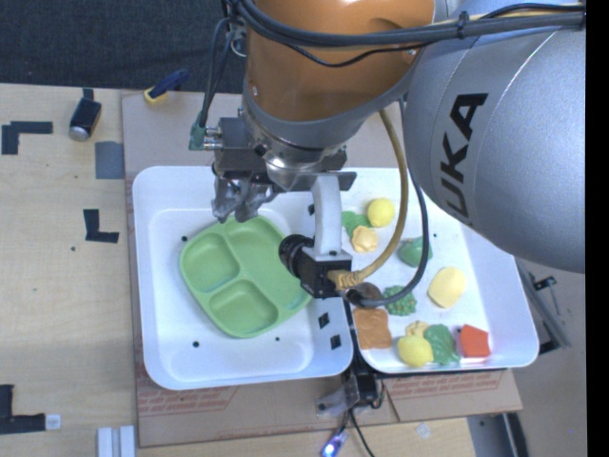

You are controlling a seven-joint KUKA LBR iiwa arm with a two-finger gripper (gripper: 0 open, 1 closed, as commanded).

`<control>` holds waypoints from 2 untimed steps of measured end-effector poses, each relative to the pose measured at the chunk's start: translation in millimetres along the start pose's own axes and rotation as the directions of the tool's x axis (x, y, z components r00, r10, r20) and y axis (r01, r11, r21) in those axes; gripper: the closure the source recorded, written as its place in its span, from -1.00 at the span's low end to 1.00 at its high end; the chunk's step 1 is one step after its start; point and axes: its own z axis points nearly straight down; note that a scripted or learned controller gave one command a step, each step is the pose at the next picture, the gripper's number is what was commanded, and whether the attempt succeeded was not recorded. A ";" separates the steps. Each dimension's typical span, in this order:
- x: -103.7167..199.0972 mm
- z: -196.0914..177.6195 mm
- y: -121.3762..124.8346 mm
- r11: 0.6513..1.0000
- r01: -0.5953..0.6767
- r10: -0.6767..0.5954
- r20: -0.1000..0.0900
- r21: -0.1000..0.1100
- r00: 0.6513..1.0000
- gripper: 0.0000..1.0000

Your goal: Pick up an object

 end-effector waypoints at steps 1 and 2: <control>-9.5 135.4 40.1 1.000 -0.011 0.011 0.006 0.007 1.000 1.00; -5.4 0.7 82.3 1.000 -0.007 0.007 -0.006 -0.019 1.000 1.00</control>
